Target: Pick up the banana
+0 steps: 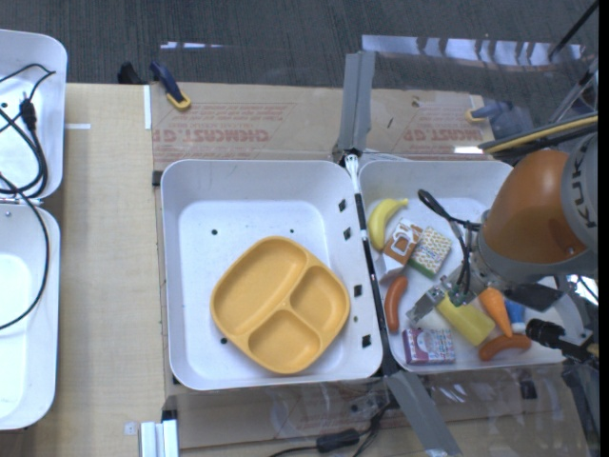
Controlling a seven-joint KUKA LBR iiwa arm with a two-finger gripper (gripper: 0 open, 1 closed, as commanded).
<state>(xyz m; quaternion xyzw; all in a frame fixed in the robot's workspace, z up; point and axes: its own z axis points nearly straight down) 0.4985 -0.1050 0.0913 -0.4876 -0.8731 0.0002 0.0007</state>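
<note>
Nearest the camera, along the front edge of the right bin point(495, 171), lie a small red and white packet point(428, 346) and an orange carrot-like piece point(502, 347). Just behind them sit a yellow block point(463, 320) and an orange cone-shaped toy point(496, 309), with a blue piece point(515, 313) beside it. The jaws point(440, 298) hang low over this clutter, just left of the yellow block and apparently touching it; whether they are apart or together cannot be told, and nothing is seen between them. The grey arm with its orange band point(540, 208) covers the right part of the bin.

Left of the jaws, a red-orange sausage-like toy point(393, 303) lies along the dividing wall. Behind it are a small orange and white box point(403, 241) and a patterned box point(433, 249), side by side.

The banana point(382, 219) lies at the far left corner of the right bin, well apart from the jaws. Its long axis runs roughly near to far with a curve, the far end bending right toward the bin's middle, the near end pointing at the front.

In the left bin point(186, 255) rests a yellow divided plate point(279, 304). Beyond both bins, cardboard point(247, 122) covers the desk point(105, 255).
</note>
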